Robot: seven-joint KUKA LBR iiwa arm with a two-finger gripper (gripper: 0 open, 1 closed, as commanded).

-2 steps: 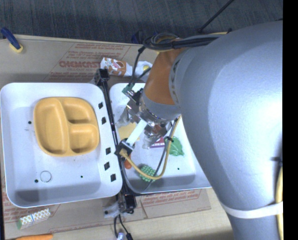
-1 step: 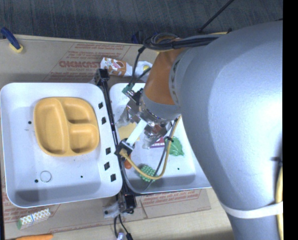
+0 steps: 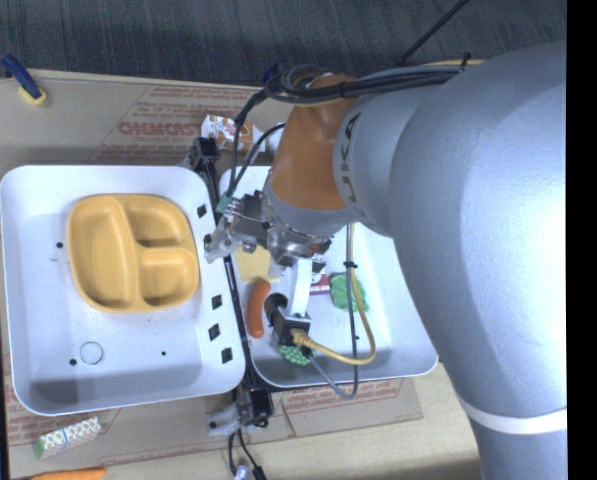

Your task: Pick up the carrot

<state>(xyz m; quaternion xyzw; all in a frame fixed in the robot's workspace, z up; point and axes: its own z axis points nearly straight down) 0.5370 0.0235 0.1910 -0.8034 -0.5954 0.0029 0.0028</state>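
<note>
The carrot (image 3: 257,308), a short orange-red stick, lies in the right bin (image 3: 408,363) close to its left wall, pointing front to back. My gripper (image 3: 240,236) hangs over the same bin just behind the carrot, near the divider between the two bins. The wrist and its orange band cover the back of the bin. Nothing is seen held.
A green item (image 3: 346,293) lies right of the carrot and a pale yellow piece (image 3: 252,264) just behind it. The left bin (image 3: 28,298) holds a yellow divided tray (image 3: 130,251). The big grey arm covers the right side.
</note>
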